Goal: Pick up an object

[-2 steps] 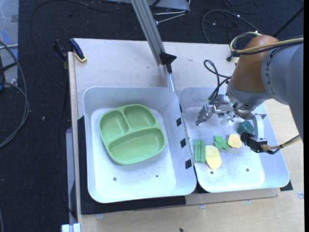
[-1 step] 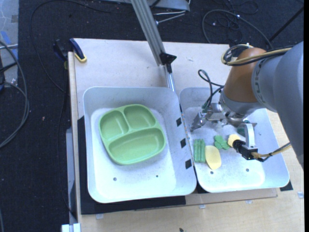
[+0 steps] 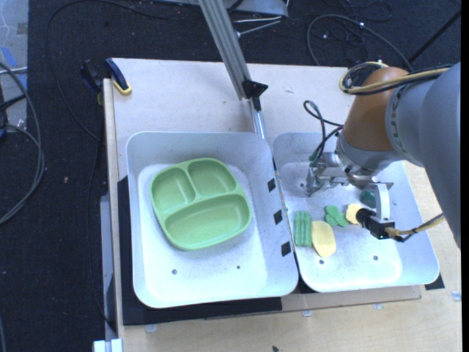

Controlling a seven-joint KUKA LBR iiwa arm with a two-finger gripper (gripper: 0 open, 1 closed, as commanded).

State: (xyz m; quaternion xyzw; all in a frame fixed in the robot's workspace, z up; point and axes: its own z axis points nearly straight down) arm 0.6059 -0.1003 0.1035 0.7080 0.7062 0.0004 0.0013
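Nearest the cam is the front rim of the two white bins. From my remote seat, the left bin holds a green divided plate, three compartments, sitting flat and slightly turned. Right bin is where the work is.

Candidates in the right bin: a pale yellow rounded piece, prob. toy food, w/ a green ribbed strip touching its left side, long axis running roughly front-to-back. Just right of those, a small green lumpy item, and beside that a small yellow round thing partly behind the arm's hardware.

Gripper hangs low over the back-left part of the right bin, w/ the grey arm and its orange band coming in from the right. Metal parts blur together there, so I can't tell if the fingers are spread or closed, and I see nothing between them.

Key relation as I read it: all the small objs lie toward the cam from the gripper, the green strip and yellow piece nearly straight in front of it, the lumpy green bit a little to the right. For the strip, I'd guess a grasp across its short width is needed. Pick not yet made, by my read.
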